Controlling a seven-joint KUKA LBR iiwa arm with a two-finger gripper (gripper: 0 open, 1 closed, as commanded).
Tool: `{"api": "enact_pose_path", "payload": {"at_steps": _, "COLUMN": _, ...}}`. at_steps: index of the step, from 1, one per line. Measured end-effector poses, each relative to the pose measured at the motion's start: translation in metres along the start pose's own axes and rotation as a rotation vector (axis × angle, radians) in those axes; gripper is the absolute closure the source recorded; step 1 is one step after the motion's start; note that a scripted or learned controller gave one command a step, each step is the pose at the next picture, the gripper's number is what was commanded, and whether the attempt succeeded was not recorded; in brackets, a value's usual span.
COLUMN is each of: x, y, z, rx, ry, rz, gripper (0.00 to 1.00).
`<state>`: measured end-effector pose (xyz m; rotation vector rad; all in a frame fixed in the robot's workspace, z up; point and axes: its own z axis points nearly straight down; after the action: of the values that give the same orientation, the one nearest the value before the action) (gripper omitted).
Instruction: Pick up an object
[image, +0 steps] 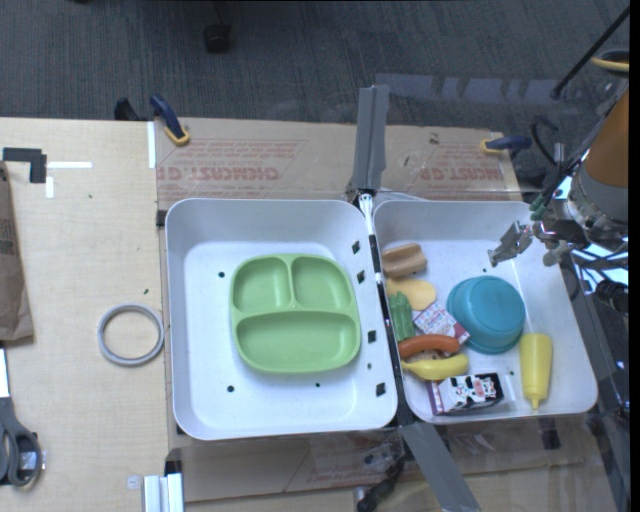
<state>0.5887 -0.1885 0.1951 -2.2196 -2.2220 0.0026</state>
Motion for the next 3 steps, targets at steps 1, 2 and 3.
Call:
{"api": "enact_pose_path", "payload": {"at_steps": 1, "x": 0.048, "y": -0.024, "z": 0.076, "rx": -0.015, "ry": -0.003, "rz": 0.233, "gripper": 0.0}}
{"api": "enact_pose_path", "payload": {"at_steps": 2, "x": 0.035, "y": -0.027, "z": 0.082, "rx": -0.041, "ry": -0.005, "rz": 0.136, "gripper": 0.0}}
{"api": "enact_pose_path", "payload": {"at_steps": 3, "x": 0.008, "y": -0.005, "z": 0.081, "rx": -0.041, "ry": 0.002, "rz": -0.019, "gripper": 0.0}}
